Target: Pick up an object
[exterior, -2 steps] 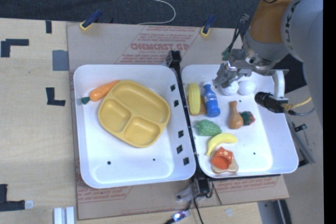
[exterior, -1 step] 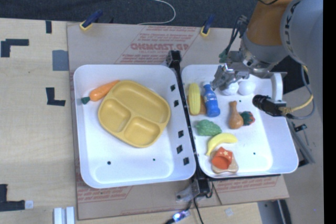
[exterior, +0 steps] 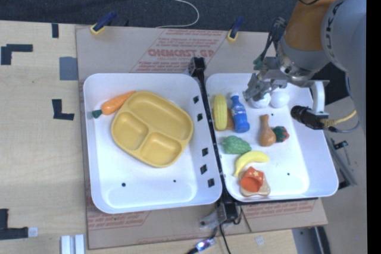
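My gripper (exterior: 259, 91) hangs over the back of the right bin (exterior: 315, 169), just above and behind a blue bottle (exterior: 240, 115). A white round object (exterior: 277, 97) lies right beside it on its right. Further objects in that bin: a corn cob (exterior: 220, 112), a brown drumstick (exterior: 266, 131), a small red and green piece (exterior: 281, 134), a green leafy piece (exterior: 236, 144), a banana (exterior: 251, 159) and a red item on a slice of toast (exterior: 254, 182). Nothing shows in the gripper's hold.
The left bin (exterior: 149, 190) holds a yellow divided plate (exterior: 152, 128) and an orange carrot (exterior: 115, 103) at its back left. A black divider (exterior: 205, 128) runs between the bins. The arm's black cable fitting (exterior: 306, 116) overhangs the right bin's right side.
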You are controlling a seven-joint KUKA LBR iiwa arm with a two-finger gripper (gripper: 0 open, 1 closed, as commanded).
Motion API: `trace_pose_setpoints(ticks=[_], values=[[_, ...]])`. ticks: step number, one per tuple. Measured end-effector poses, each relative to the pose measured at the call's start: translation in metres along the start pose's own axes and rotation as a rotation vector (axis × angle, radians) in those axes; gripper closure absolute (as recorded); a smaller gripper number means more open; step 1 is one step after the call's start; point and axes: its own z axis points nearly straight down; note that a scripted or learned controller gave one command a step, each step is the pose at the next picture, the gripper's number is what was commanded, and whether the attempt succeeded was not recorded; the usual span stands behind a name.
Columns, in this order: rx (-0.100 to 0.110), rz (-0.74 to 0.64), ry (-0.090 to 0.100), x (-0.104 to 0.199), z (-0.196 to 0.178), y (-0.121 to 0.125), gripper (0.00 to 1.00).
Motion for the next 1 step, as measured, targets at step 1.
trace_pose_setpoints(ticks=[1], values=[[0.000,-0.001,0.000,0.0031,0.0006,0.0024,1.00]])
